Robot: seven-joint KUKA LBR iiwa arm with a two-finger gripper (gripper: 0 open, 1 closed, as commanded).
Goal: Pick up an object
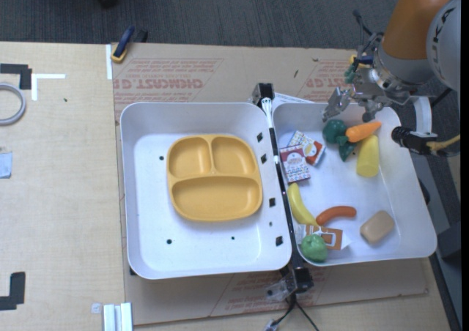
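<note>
Carrot [362, 131] is my guess at the target, since it lies closest to the fingers [357, 105]; the task names no particular object. It sits in the upper part of the right bin [410, 245], in the right half of the frame, just below and slightly right of the fingers. Its long axis runs nearly across the frame, tilted up to the right, with the thin end toward the upper right. A dark green piece [335, 130] touches its left end, and a yellow piece [368, 157] lies just beneath it, so the cluster is tight.

The arm [421, 18] comes in from the upper right corner, its orange band above the wrist. The fingers hang over the bin's upper rim, spread apart, and nothing sits between them; they appear clear of the carrot and hold nothing. To take it, I judge they would need to drop and shift a little down-frame, closing across its short width instead of along its length.

Lower in the same bin lie a small box [297, 162], a banana [299, 205], a sausage [335, 214], a tan block [377, 227] and a green ball [315, 247]. The left bin [143, 176] carries a yellow tray [215, 177]. Both bins stand on the counter [58, 176].
</note>
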